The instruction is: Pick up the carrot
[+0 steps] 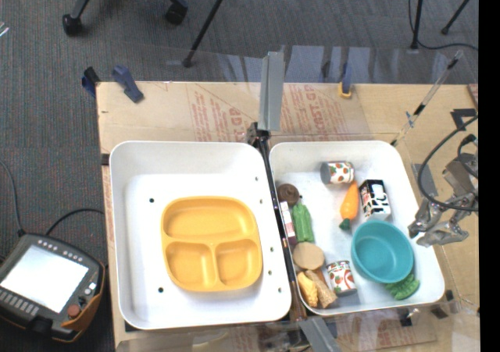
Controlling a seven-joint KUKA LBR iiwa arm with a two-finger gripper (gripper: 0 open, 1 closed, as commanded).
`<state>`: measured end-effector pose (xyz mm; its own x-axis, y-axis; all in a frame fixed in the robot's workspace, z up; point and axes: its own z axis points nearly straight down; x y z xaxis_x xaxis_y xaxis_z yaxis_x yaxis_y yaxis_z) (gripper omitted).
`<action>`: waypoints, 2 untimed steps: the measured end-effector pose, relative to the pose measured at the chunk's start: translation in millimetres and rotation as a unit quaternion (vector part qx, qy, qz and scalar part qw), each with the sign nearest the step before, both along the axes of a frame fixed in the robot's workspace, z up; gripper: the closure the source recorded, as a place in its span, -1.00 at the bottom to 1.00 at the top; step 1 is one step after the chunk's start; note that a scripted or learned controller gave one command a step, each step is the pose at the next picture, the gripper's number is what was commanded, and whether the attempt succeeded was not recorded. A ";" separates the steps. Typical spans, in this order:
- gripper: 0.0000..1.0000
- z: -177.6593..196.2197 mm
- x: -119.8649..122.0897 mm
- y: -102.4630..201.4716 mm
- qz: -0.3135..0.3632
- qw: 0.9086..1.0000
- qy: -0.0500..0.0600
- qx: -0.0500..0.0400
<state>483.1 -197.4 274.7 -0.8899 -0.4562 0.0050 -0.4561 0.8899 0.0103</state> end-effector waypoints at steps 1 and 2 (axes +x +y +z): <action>1.00 90.4 22.3 -14.6 0.163 0.987 -0.006 0.000; 1.00 1.6 0.7 -11.8 0.247 0.969 -0.002 0.003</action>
